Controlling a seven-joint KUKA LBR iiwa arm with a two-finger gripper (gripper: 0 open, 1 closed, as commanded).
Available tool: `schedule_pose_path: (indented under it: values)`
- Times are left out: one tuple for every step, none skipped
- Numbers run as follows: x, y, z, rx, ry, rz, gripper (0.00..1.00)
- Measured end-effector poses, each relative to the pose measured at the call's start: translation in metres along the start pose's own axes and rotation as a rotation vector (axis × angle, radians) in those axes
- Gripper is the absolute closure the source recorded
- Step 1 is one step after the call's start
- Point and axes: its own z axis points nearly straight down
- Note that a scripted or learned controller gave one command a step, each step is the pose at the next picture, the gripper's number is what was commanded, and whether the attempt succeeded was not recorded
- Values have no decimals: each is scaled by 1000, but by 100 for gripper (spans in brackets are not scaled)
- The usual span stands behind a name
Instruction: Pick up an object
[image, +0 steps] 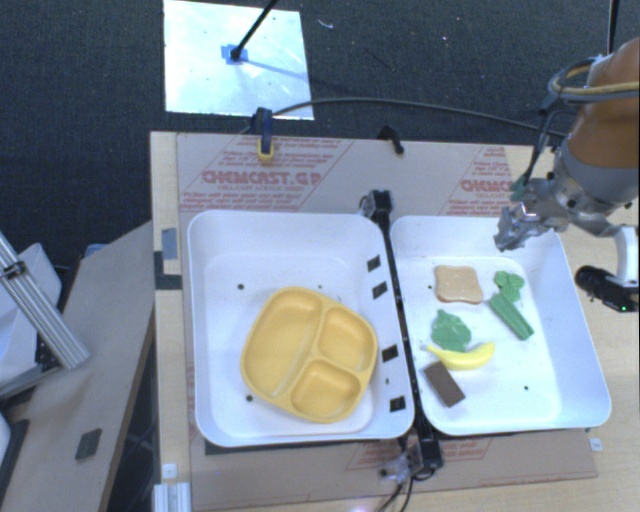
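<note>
1. Within the left bin (210, 250), a yellow divided tray (309, 353) lies toward 5 o'clock.
2. Across the divider, the right bin (580, 390) holds a toast slice (458, 284) near its centre, a green leafy piece (450, 328) and a banana (462, 355) at 6 o'clock of the toast, and a brown block (443, 383) below them.
3. A broccoli stalk (511, 303) lies at 3 o'clock of the toast.
4. The gripper (512, 232) hovers at the bin's 12 o'clock rim; whether it is open or closed cannot be told.
</note>
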Motion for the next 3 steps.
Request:
schedule_pose_path:
  values:
    - [0,1,-15,5,1,-1,100]
    - [53,13,-17,5,2,-6,100]
    - [100,19,-15,5,3,-6,100]
